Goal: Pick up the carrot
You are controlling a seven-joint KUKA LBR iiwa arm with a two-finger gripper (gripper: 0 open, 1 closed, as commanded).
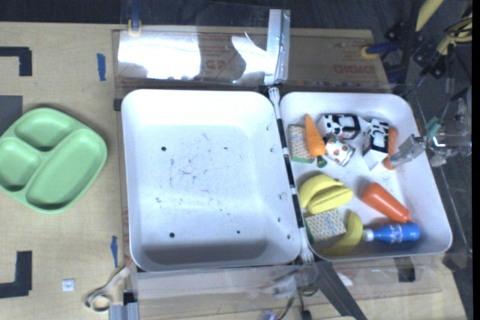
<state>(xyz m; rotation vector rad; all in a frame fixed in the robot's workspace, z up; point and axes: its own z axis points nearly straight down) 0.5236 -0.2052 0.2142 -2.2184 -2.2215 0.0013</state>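
Observation:
A fat orange carrot (386, 203) lies in the right bin (435, 191), near its right wall and pointing up-left. A thinner orange carrot-like piece (314, 136) lies at the bin's upper left. My gripper (405, 151) is low at the bin's right side, just above the fat carrot and apart from it, beside a black-and-white cow toy (379, 136). It looks faint and blurred against the bin, and nothing is seen held in it.
The right bin also holds yellow bananas (325, 195), a blue bottle (395, 234), a second cow toy (339, 127), a small round toy (339, 152) and two waffle-like pieces (299, 143). The left bin (142, 116) adjoins it. A green divided plate (49, 159) sits far left.

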